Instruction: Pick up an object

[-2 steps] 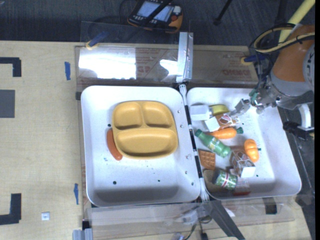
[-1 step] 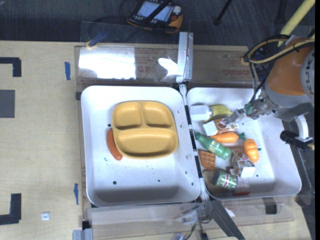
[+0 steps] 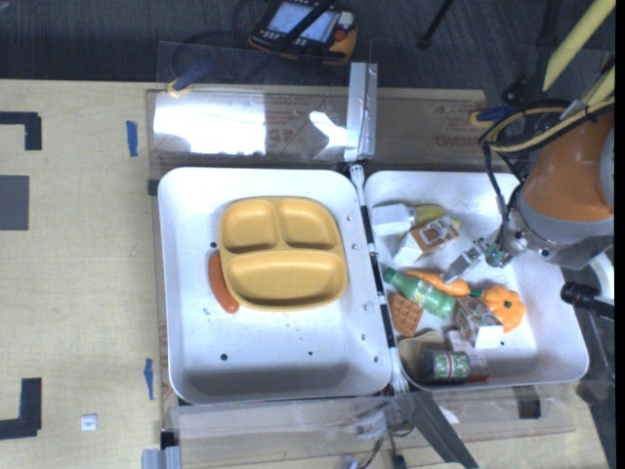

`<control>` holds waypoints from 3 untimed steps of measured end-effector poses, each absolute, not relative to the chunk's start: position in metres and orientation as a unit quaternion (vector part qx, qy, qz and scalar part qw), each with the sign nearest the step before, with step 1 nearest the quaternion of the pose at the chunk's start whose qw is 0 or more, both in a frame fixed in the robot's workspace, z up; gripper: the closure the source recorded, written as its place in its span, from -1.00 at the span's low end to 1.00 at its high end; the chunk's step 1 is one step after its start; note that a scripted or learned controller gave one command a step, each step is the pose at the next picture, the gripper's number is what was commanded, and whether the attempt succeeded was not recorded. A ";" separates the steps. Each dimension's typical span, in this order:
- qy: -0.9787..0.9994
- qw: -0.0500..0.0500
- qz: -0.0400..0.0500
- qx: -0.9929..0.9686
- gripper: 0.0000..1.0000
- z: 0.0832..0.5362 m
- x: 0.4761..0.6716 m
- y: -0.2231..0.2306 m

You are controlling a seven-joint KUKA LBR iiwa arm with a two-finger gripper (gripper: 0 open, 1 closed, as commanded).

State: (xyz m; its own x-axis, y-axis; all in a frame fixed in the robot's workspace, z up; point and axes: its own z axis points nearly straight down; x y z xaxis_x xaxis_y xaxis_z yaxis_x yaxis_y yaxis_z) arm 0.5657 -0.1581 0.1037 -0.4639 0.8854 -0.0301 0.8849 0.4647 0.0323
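While jaws (image 3: 476, 257) hover, carrot (image 3: 438, 282) (orange) lies left-right.

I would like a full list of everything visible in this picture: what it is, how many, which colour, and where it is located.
white bins: 2, white, side by side on the bench
divided tray: 1, yellow, left bin, centre
sausage: 1, orange-red, left bin, at the tray's left edge
green bottle: 1, green, right bin, centre
carrot: 1, orange, lying across the green bottle
waffle: 1, brown, right bin, near the divider
small can: 1, dark green, right bin, front
orange fruit: 1, orange, right bin
handheld controller: 1, black, on the floor behind the bench
arm: 1, grey and orange, right side
end effector: 1, metallic, over the right bin
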 end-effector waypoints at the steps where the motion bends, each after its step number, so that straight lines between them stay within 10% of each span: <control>1: 0.920 0.007 0.000 0.393 -1.00 0.089 0.538 -0.113; 2: 0.919 0.007 0.001 0.394 1.00 0.099 0.538 -0.112; 3: 0.925 0.000 0.000 0.380 1.00 0.184 0.562 -0.062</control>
